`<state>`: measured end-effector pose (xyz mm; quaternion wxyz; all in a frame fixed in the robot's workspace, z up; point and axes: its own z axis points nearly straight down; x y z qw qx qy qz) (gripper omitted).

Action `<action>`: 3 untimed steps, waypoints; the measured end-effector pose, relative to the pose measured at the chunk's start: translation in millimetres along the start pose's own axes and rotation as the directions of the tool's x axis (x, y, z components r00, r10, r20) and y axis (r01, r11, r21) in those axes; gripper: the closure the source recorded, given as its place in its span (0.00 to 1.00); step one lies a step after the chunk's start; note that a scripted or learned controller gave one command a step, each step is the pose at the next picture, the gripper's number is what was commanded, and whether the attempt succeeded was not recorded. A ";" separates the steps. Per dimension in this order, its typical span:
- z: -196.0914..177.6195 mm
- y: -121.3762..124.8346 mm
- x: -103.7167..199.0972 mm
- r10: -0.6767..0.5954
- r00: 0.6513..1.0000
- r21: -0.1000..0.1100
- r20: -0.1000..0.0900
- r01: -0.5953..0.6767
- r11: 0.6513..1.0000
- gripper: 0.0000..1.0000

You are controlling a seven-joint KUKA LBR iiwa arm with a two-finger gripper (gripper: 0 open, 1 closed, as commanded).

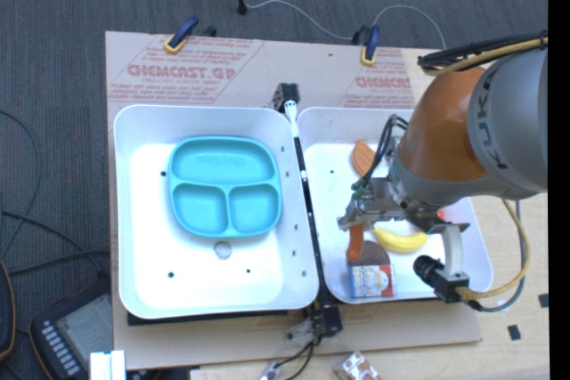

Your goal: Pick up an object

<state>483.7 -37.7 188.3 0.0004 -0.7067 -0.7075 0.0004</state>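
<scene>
Grey arm [512,116] with orange band (yellow and black cables attached).

Bright, even light falls from above, with no hard glare. The two white bins [125,191] read almost overexposed on their floors, their walls only faintly shaded. The blue divided plate [224,187] casts a soft, thin shadow on its lower edge. The arm [481,129] throws a diffuse shadow over the right bin's contents beneath it. Focus is moderate throughout; fine detail looks slightly soft and compressed, and the grey carpet [53,13] shows grainy texture.
</scene>
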 end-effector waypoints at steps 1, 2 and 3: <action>-9.2 0.2 -0.4 0.001 1.000 0.001 0.000 -0.001 1.000 1.00; -18.7 0.8 -0.3 0.000 1.000 0.001 0.000 0.000 1.000 1.00; -28.3 1.4 -0.3 0.000 1.000 0.001 0.000 0.000 1.000 1.00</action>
